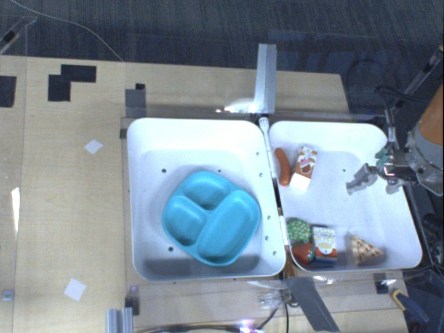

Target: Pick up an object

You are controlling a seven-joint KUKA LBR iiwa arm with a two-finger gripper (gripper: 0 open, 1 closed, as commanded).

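Left bin (142, 186): divided plate (211, 217) at centre. Right bin (399, 248): sausage (282, 166) against left wall, pizza slice (364, 250) at front right corner.

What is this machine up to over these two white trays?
A grey robot arm with an orange band reaches in from the right, its gripper above the right white bin, with nothing seen in its grip. That bin holds toy food: a reddish sausage, a small carton, a green-topped red vegetable, a little box and a pizza slice. The left white bin holds a blue divided plastic plate.
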